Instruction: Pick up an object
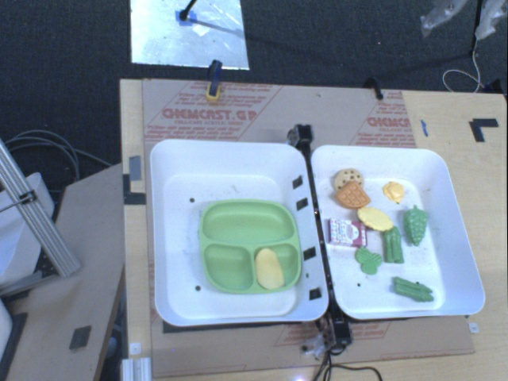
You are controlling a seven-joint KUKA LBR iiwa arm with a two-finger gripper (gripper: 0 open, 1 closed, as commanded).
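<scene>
**Small toy foods lie loose in the right bin, none taken up**

The things to pick are play-food pieces scattered over the floor of the right bin (pixel 452 213). Easiest looks the green bean pod (pixel 413 290), lying alone near the front, well apart from its neighbours; it is long and narrow, so a grip across its short width at mid-length should seat well. All these pieces look like light, stiff, smooth moulded plastic, likely to slide or flick aside if pinched off-centre, but not fragile. The bumpy green piece (pixel 414 224) also stands fairly free by the right wall. The others crowd together: a yellow slice (pixel 375 218) touches a pink-and-white packet (pixel 346 232), with a green stick (pixel 392 244) and a broccoli floret (pixel 367 259) just beside, and a cookie (pixel 347 178) overlaps an orange wedge (pixel 352 196).

In the left bin (pixel 175 213) a green divided tray (pixel 248 225) holds one yellow piece (pixel 270 267) in its front right compartment.

The pincer (pixel 456 6) hangs at the far upper right, well off the table (pixel 238 109); it is too blurred to tell whether it is released or clenched, and nothing shows in it.
</scene>
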